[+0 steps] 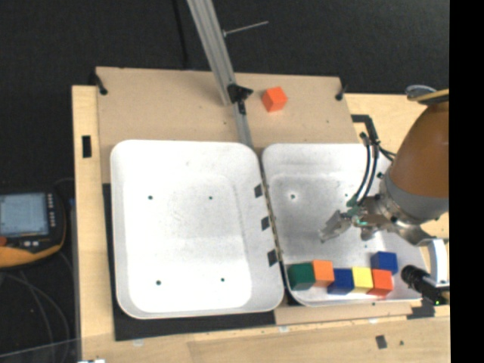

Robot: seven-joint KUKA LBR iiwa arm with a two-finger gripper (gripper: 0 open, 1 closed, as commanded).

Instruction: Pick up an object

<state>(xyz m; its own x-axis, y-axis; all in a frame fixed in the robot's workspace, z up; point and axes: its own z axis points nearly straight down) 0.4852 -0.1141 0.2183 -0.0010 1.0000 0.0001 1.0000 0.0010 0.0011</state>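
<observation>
I see gripper point(338, 224) over right bin point(302, 165) | jaws spread, holding nothing | 6 blocks point(344, 276) along near wall

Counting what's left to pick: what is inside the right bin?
Along the right bin's near edge: green, orange, two blue, yellow, red-orange blocks. The arm covers its right side.
</observation>
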